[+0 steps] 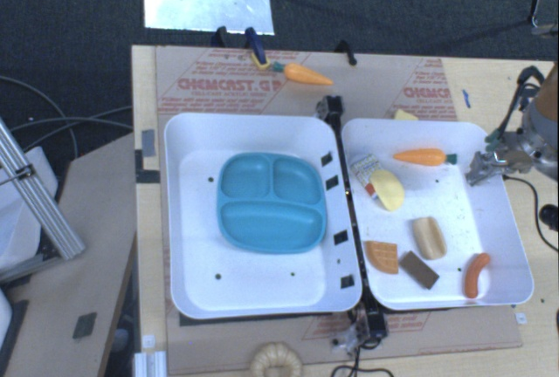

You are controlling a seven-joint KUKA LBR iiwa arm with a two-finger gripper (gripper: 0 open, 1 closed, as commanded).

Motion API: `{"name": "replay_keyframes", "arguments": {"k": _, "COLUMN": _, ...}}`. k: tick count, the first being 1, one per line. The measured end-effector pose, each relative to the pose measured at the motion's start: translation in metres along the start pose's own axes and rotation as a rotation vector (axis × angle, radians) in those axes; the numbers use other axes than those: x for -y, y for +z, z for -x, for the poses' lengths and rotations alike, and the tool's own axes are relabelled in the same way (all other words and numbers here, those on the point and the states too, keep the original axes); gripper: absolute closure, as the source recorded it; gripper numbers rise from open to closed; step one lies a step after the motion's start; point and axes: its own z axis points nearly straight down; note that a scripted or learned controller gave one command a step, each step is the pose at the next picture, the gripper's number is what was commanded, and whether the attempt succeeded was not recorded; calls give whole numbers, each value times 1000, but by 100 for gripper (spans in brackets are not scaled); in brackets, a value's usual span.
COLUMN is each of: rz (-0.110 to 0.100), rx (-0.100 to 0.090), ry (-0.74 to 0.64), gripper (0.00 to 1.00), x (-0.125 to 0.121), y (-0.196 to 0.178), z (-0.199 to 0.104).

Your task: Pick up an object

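Note:
The right bin (pixel 502 231) holds several toy foods: an orange carrot (pixel 422 157), a yellow lemon-shaped piece (pixel 389 190) beside a small printed packet (pixel 364 165), a tan bread roll (pixel 428 237), an orange wafer (pixel 382 256), a brown block (pixel 419 270) and a red-orange sausage (pixel 474 275). My gripper (pixel 486 167) hangs over the bin's right upper side, to the right of the carrot's green end and apart from it. I see nothing held in it.
The left bin (pixel 188 157) holds a blue divided plate (pixel 271 202). A second carrot (pixel 302 74) lies on the board behind the bins. A yellow piece (pixel 404 114) sits at the right bin's far rim. A rope ring (pixel 279 360) lies at the front edge.

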Motion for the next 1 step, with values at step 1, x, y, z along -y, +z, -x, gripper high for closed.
{"name": "replay_keyframes", "arguments": {"k": 1, "rz": -1, "rx": 0, "ry": -1, "gripper": 100, "x": -1, "y": -24, "z": 0}}
